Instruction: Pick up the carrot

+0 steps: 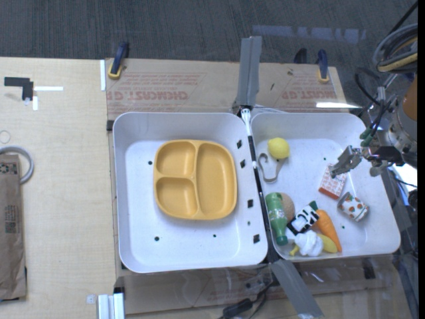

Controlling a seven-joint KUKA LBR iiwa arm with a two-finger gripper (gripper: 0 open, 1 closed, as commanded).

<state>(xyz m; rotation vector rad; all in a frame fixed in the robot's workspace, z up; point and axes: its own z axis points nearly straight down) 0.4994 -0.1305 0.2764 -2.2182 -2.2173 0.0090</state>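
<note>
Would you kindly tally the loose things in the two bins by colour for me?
Yellow: 2, the divided plate and the lemon
Orange: 1, the carrot
Green: 1, the bottle
Brown: 1, the round item
Grey: 1, the hook
Mixed colours: 4, the red-and-white packet, the patterned cup, the black-and-white toy, the white-and-yellow toy
Total: 10

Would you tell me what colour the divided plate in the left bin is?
The divided plate is yellow, seen in the camera view.

Grey hand (345, 160), black cables (392, 45)
</note>
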